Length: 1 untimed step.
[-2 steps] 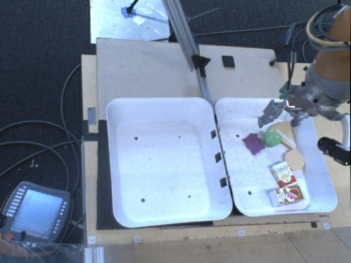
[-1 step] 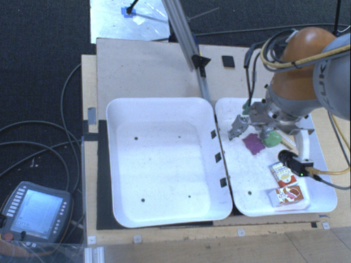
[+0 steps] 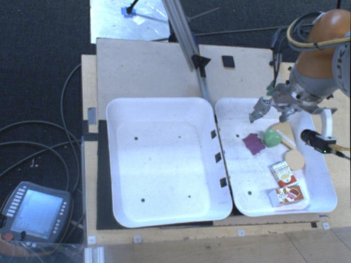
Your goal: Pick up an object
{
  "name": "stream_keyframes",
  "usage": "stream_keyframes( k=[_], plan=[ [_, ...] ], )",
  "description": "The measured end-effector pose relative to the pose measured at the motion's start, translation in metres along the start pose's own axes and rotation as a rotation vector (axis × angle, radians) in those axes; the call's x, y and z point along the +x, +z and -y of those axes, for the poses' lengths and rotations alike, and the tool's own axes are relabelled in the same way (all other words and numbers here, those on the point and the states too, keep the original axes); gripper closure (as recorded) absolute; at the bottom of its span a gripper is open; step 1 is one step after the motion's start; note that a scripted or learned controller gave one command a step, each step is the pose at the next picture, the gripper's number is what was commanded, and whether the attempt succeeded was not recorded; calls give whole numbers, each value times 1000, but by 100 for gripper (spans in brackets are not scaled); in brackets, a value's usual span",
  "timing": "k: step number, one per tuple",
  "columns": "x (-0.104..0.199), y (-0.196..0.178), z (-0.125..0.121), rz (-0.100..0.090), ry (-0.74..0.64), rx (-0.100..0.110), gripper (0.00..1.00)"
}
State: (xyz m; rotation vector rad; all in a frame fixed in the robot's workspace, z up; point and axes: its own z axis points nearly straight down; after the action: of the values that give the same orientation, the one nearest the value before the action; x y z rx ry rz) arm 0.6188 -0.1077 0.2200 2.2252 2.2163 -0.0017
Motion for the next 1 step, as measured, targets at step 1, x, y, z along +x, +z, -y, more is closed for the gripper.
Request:
stream_keyframes(
  k=[1],
  plan=[
    [42, 15, -17, -2, -7, 0, 0]
  ],
)
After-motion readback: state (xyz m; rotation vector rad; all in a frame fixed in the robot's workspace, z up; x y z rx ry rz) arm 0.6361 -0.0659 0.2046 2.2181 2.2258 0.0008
